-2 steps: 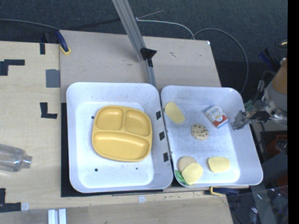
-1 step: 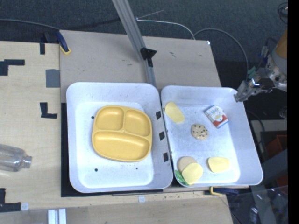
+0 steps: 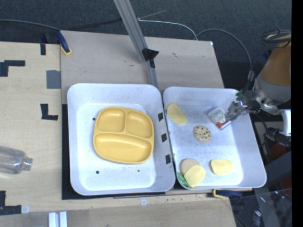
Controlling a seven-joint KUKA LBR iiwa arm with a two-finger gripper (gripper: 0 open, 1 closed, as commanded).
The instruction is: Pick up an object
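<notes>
My gripper (image 3: 235, 109) reaches in from the right over the upper right part of the right bin (image 3: 246, 174). Its tip is right beside a small white and red packet (image 3: 216, 116), touching it or nearly so. A chocolate-chip cookie (image 3: 202, 133) lies in the middle of that bin, and a yellow food piece (image 3: 176, 113) sits at its upper left. Along the bin's front edge are another yellow piece (image 3: 221, 166) and a tan round with a yellow slice (image 3: 191, 172) on it.
The left bin (image 3: 80, 174) holds a yellow divided plate (image 3: 124, 135). A slanted metal rail (image 3: 132, 25) runs from the top down to where the two bins meet. A clear bottle (image 3: 12, 160) lies at the far left of the bench. Cables trail behind the right bin.
</notes>
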